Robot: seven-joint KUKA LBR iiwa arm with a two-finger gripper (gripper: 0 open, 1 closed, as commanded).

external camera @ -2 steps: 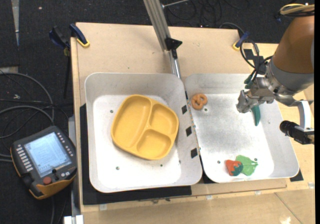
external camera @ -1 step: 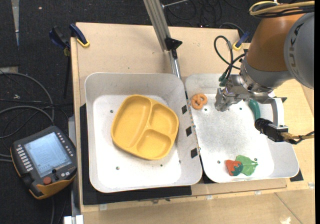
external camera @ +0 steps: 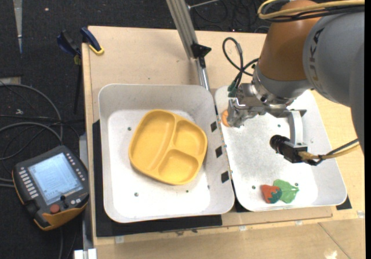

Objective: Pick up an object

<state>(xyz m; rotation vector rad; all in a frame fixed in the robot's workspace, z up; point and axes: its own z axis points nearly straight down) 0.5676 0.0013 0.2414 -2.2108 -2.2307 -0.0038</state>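
A yellow divided plate (external camera: 168,146) lies in the left bin (external camera: 116,101). In the right bin (external camera: 324,182) a small red and green toy (external camera: 279,192) rests near the front edge. My gripper (external camera: 235,116) hangs low over the back left corner of the right bin, under the orange wrist band. A small orange thing (external camera: 225,117) peeks out right beside the gripper at the bin's left rim; most of it is hidden. I cannot tell whether it sits between the fingers.
A black camera-like unit (external camera: 288,148) on a cable hangs off the arm over the middle of the right bin. A slanted metal pole (external camera: 182,17) rises behind the bins. A teach pendant (external camera: 51,183) lies left of the bench.
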